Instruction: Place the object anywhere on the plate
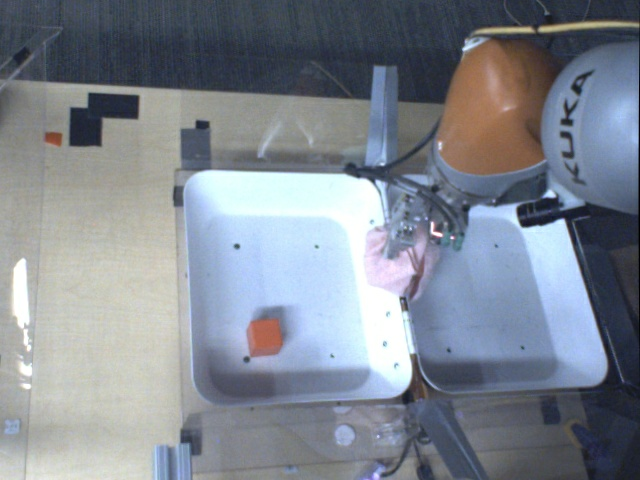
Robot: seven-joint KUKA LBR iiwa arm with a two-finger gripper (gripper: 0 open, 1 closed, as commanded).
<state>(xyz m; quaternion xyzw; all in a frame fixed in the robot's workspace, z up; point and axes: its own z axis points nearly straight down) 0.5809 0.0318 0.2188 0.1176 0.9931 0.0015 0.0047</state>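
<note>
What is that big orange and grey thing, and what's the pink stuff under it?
That is a robot arm, a machine that moves by a program. The picture comes from one camera fixed above the bench, looking down at a slant, and the arm reaches in from the right. On the bench sit two shallow white bins side by side: the left bin and the right bin. At the arm's end is its gripper, the part made for grabbing. It hangs over the edge where the bins meet, right above a pink thing that looks soft, maybe cloth. I cannot tell if the gripper is holding it. A small orange block lies in the left bin.
</note>
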